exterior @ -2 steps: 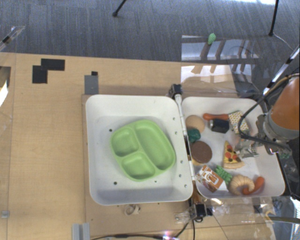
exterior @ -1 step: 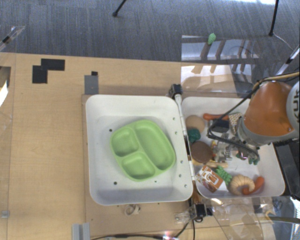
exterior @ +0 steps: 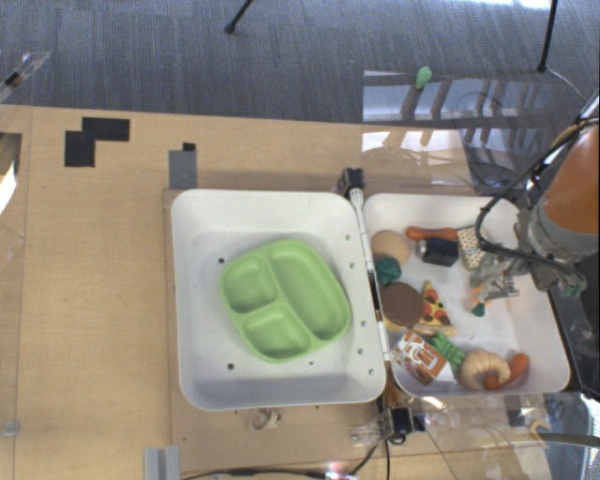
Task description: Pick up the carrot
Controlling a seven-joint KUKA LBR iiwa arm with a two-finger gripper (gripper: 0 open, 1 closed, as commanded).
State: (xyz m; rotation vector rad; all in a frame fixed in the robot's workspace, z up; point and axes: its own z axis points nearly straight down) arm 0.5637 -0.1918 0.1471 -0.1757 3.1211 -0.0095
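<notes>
One carrot (exterior: 432,232) near hand (exterior: 494,284); carton (exterior: 418,356) print unreadable.

- Looks like a robotics lab: a plywood desk (exterior: 94,309) with black marker patches (exterior: 94,139) stuck on it.
- Clear acrylic guard panels (exterior: 459,103) stand round the white bins (exterior: 187,281).
- Grey carpet (exterior: 281,56), stand legs (exterior: 242,14), loose cables (exterior: 375,450).

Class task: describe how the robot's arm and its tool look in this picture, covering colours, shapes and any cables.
The arm enters from the right as a rounded body with a broad orange band over a grey wrist section. Black cables loop beside it. Below the wrist sits the tool, a small metallic grey assembly with light-coloured parts. No markings can be made out at this size.
</notes>
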